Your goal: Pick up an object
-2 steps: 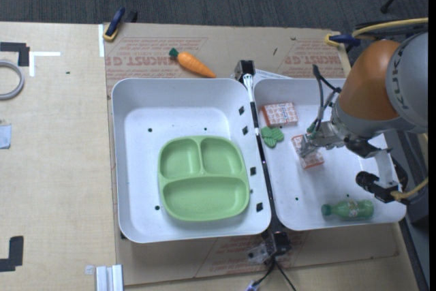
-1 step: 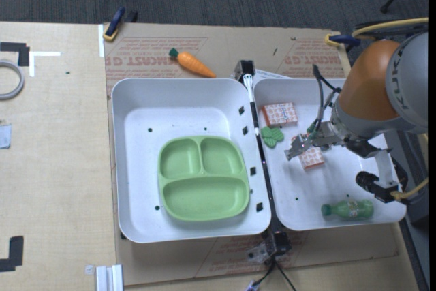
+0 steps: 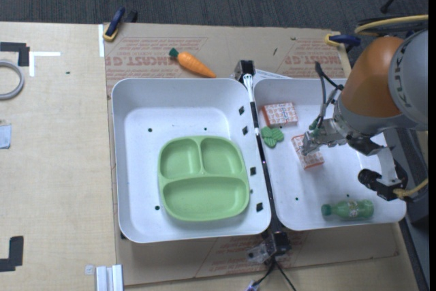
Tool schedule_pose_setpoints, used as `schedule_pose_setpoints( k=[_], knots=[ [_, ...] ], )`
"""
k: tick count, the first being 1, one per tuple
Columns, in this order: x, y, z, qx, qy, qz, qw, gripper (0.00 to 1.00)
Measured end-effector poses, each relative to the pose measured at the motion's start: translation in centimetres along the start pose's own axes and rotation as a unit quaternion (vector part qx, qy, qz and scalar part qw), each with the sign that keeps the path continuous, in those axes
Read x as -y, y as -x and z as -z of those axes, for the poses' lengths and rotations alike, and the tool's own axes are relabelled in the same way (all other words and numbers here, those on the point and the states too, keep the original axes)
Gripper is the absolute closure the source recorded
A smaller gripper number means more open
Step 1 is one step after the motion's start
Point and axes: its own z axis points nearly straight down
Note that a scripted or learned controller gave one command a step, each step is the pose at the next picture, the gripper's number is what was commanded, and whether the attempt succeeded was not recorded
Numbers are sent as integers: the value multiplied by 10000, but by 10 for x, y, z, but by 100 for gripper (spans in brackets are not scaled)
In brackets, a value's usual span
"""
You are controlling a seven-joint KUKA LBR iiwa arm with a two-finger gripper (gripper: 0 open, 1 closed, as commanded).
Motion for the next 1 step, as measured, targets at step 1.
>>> schedule_pose_setpoints(
  k=[1],
  knots=[
    [0, 0, 0, 0, -1, 4, 10000, 0]
  ],
)
